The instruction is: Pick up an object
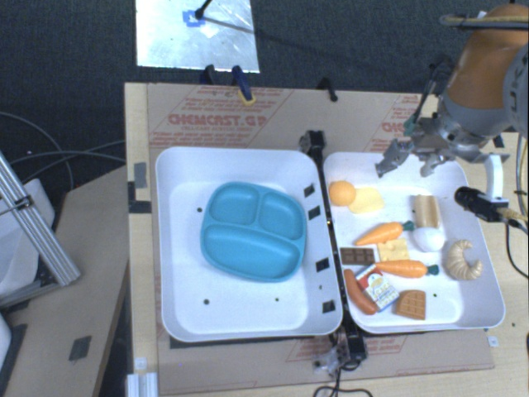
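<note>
Two shallow white bins sit side by side on the tabletop [207, 106], which is covered by a brown printed sheet. Nearest the camera, in the right bin [483, 308], lie a brown waffle-like square [410, 304], a small printed packet [380, 290] and a reddish sausage [357, 292] along the dividing rim. Just behind them an orange carrot [402, 268] lies crosswise, with a dark chocolate bar [359, 255] to its left and a pale croissant [461, 260] to its right. A little farther back a second carrot [380, 233] rests on a yellow cracker [395, 248], beside a white egg [428, 239] and a beige block [426, 211]. Beyond these sit an orange ball [342, 193] and a pale yellow piece [368, 200], touching each other.

The left bin [178, 304] carries a blue divided plate [253, 230] near its middle.

Farther back, above the far rim of the right bin, hangs the end effector [411, 161], its two fingers spread apart with nothing between them, well apart from the food items below. The grey arm with its orange band [488, 64] reaches in from the right. At the far end lies a shiny metal sheet [197, 23].
</note>
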Tool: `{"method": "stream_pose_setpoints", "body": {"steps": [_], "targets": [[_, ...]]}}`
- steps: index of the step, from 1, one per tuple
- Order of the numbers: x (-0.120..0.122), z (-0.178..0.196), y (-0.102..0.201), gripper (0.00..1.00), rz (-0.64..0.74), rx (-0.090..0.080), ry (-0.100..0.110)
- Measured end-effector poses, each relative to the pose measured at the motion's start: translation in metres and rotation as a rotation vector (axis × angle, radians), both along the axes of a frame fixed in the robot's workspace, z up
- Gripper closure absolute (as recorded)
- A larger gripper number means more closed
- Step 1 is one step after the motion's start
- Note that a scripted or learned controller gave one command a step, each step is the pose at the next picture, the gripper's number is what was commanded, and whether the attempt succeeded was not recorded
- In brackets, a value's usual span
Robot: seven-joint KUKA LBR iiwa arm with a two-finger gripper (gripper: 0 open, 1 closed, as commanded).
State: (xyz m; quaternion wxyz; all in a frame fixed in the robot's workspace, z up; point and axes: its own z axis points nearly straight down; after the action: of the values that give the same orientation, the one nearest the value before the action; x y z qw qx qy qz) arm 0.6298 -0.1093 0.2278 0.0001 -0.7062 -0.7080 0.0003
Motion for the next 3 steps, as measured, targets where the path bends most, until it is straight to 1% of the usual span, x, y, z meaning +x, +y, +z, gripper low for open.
{"method": "stream_pose_setpoints", "body": {"steps": [1, 2, 3], "targets": [[0.005, -0.060, -0.002, 0.00, -0.001, 0.000, 0.000], [-0.005, -0.114, 0.002, 0.00, -0.001, 0.001, 0.002], [-0.004, -0.144, 0.002, 0.00, -0.002, 0.000, -0.001]]}}
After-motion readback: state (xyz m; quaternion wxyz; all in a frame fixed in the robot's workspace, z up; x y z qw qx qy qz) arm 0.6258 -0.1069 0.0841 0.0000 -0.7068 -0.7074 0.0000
